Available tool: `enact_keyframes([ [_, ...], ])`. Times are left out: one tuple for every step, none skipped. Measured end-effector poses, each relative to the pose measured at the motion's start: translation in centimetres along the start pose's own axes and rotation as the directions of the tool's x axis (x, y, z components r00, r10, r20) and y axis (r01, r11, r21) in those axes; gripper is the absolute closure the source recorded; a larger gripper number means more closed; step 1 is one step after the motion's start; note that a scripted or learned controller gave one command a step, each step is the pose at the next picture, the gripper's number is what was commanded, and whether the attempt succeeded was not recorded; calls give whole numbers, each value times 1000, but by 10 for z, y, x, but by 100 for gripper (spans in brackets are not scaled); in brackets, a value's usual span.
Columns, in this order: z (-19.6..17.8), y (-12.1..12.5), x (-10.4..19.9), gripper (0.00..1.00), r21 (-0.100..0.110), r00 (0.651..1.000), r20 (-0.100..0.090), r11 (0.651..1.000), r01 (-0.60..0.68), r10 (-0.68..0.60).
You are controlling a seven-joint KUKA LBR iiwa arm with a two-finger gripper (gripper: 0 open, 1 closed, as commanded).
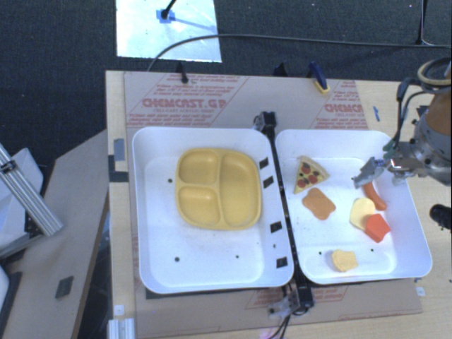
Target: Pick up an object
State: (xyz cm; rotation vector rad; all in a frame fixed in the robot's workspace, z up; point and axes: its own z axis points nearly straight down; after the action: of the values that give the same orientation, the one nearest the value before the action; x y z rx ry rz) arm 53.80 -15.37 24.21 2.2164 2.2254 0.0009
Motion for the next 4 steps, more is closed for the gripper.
enact_keyframes([
  [60,-7,-3,0,4,1000,-1,1000,-3,3],
  [122,-5,1,0,4,1000,-1,1000,-3,3],
  [155,-2,0,0,-5,1000,2,1000,-4,4],
  [143,-1,1,100,-9,1000,0,1000,-3,3],
])
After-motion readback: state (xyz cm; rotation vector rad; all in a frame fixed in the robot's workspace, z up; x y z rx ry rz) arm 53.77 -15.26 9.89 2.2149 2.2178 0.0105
